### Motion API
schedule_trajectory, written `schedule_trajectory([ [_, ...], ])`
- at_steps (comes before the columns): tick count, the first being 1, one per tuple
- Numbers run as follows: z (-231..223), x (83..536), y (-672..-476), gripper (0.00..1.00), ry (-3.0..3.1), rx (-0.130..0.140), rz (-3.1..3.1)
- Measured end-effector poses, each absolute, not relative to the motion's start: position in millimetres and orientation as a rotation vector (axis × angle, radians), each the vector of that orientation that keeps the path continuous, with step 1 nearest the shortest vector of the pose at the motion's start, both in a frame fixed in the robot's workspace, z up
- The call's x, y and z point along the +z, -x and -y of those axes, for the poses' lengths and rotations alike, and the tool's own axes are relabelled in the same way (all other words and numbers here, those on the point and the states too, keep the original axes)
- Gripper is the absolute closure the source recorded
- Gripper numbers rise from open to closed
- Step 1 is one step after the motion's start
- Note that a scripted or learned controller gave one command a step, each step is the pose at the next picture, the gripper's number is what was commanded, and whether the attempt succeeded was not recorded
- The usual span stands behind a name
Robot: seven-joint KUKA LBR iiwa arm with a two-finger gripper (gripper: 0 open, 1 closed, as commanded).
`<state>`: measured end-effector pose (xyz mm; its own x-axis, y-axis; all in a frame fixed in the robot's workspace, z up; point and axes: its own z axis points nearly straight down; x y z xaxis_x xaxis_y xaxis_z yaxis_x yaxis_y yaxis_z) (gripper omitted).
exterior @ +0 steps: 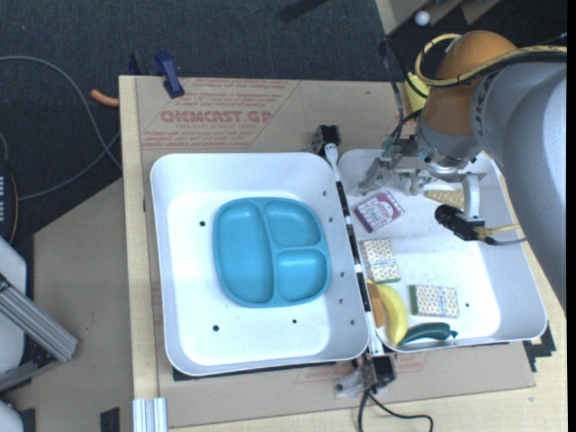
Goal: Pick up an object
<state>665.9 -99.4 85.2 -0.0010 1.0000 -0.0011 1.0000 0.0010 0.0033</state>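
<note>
My gripper (396, 178) hangs low over the far left part of the right bin (504, 282), reaching in from the right under the orange-banded wrist. Just in front of it lies a pink and white packet (378, 211), close to the gripper but apart from it as far as I can see. A tan cracker-like piece (441, 195) lies beside the gripper on its right. Further forward are a patterned square packet (380, 259), a second patterned packet (435, 301), a banana (392, 313) and a green item (428, 334) at the near edge.
The left bin (180, 241) holds a blue divided plate (270, 248) in its middle. A raised rim (346, 232) separates the two bins. The bulky grey arm (531, 133) covers the right bin's far right corner.
</note>
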Motion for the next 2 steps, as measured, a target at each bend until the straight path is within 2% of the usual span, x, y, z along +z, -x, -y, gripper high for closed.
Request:
schedule_trajectory([
  [1,95,85,-649.8,0.00,-2.223,-0.002,-2.222],
  [2,91,85,-666.9,0.00,-2.219,0.002,-2.221],
])
